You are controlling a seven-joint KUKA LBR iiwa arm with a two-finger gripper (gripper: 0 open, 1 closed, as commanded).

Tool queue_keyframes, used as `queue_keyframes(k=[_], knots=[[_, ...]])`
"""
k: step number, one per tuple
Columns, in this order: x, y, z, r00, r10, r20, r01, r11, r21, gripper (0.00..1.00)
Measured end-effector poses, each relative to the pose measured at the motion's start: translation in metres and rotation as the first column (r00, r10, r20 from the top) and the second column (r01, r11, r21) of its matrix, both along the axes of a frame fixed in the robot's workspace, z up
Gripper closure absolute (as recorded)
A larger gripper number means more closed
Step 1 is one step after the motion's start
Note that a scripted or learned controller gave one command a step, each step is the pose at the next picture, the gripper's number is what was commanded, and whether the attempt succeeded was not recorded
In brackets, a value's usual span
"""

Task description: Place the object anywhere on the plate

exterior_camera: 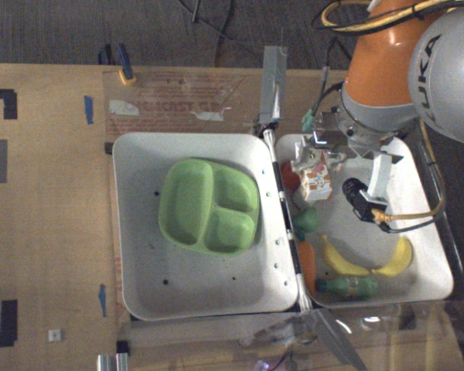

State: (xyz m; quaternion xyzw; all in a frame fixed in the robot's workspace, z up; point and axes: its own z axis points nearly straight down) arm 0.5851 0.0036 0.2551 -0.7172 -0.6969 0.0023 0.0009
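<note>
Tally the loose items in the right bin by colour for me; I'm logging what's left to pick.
Yellow: 1, the banana
Green: 2, the round green fruit and the green bottle
Orange: 1, the carrot
Red: 1, the red fruit
White and red: 1, the small carton
Total: 6

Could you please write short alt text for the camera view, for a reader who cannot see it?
A grey and orange robot arm reaches over the right white bin, which holds a small carton, a banana, a carrot and a green bottle. The left bin holds a green divided plate.
</note>
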Motion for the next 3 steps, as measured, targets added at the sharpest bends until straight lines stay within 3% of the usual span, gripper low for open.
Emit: queue_keyframes(k=[1,2,3], knots=[[0.018,0.074,-0.075,0.996,0.086,-0.004,-0.086,0.996,0.001,1.00],[0.024,0.095,-0.073,0.964,0.267,0.001,-0.267,0.964,0.002,1.00],[0.025,0.095,-0.073,0.964,0.267,0.001,-0.267,0.964,0.001,0.00]])
